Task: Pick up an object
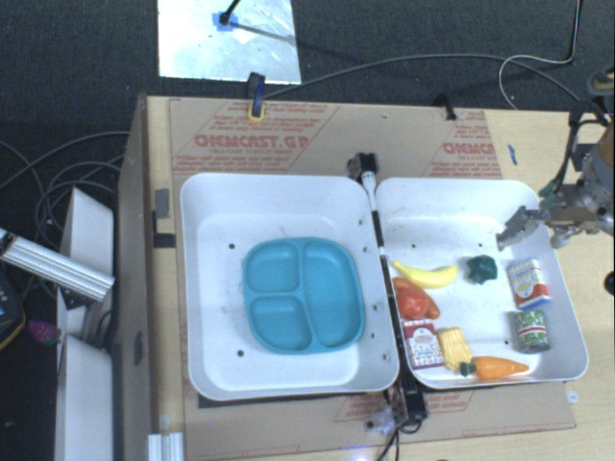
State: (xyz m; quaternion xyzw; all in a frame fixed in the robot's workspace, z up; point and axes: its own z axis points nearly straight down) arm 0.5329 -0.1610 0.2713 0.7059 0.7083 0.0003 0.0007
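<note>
Gripper (524, 221) pokes in from the right over the right bin (452, 192), fingers look slightly parted, nothing between them; arm low, wrist tilted leftward; small can (527, 282) just below the fingertips, green-label can (531, 330) beyond it; green toy (481, 269) down-left, near; banana (427, 276), tomato (415, 302), corn (453, 347), carrot (497, 366) further; blue plate (303, 292) well apart, left bin (279, 192).

A robotics lab, by the look of it: a cardboard-topped bench (317, 128) carries two white bins (207, 286) clamped side by side, loose cables (58, 166) trail over dark carpet (67, 56), and a foil sheet (228, 27) lies taped on the floor.
</note>
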